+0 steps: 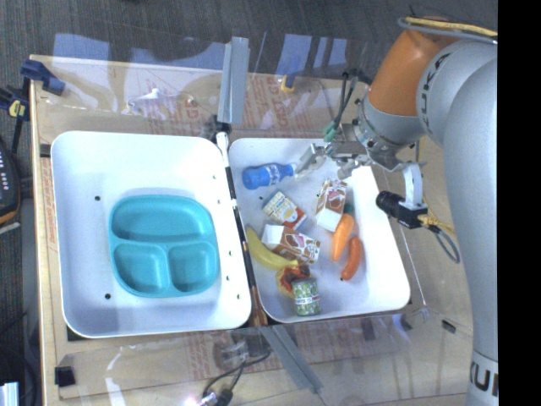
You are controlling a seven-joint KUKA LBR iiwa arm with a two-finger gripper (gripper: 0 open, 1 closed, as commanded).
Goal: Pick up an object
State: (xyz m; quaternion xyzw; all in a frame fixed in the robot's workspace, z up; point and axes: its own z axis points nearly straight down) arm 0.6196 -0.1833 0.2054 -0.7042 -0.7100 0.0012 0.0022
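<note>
1. You get bright, even overhead light; both shallow white plastic bins (84, 155) glow almost washed out.
2. Glare streaks the clear plastic sheet (169, 91) along the bench's far edge.
3. Soft shadows sit under the turquoise divided tray (161, 245).
4. Small items look slightly blurred.

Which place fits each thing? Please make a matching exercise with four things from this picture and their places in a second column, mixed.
Things:
1. teal tray
2. blue bottle
3. banana
4. green jar

Places:
A. right bin, near its front edge
B. left bin
C. right bin, along its left wall
D. right bin, near its back, just left of the gripper

Pairs: 1-B, 2-D, 3-C, 4-A
</note>
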